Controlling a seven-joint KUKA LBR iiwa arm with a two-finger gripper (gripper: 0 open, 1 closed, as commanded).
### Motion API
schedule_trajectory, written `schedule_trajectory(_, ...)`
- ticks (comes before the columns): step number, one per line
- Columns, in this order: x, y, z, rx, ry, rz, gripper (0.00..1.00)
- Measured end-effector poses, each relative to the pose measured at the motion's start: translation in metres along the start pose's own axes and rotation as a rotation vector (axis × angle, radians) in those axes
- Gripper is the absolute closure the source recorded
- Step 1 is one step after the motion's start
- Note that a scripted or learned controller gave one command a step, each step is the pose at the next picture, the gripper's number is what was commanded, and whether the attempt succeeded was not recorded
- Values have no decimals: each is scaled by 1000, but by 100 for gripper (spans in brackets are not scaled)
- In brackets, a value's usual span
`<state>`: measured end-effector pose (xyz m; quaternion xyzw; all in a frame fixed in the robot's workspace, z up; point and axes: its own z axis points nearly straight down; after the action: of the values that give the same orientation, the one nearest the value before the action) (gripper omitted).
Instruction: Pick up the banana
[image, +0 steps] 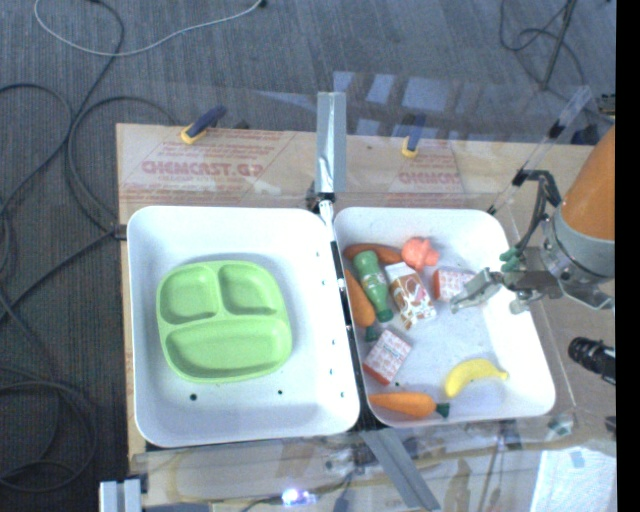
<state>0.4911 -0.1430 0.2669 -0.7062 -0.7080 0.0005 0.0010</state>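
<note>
Grey carpet strewn with cables surrounds the bench (150, 170). A green divided plate (225, 320) is seen in the left bin (140, 400). The banana (474, 376) lies free in the right bin (530, 385), toward the bench's near right corner. It is judged light, stiff and slippery, best gripped across its middle. Whether the hand (468, 290) is wide or narrow cannot be told.
</note>
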Motion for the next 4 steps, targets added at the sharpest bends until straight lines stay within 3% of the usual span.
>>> schedule_trajectory(1, -30, -8, 154, 2, 2, 49, 0)
schedule_trajectory(2, -42, -5, 177, -8, -2, -176, 0)
schedule_trajectory(3, -54, -4, 177, -11, -8, -583, 0)
schedule_trajectory(4, -20, -2, 176, -15, -19, -1014, 0)
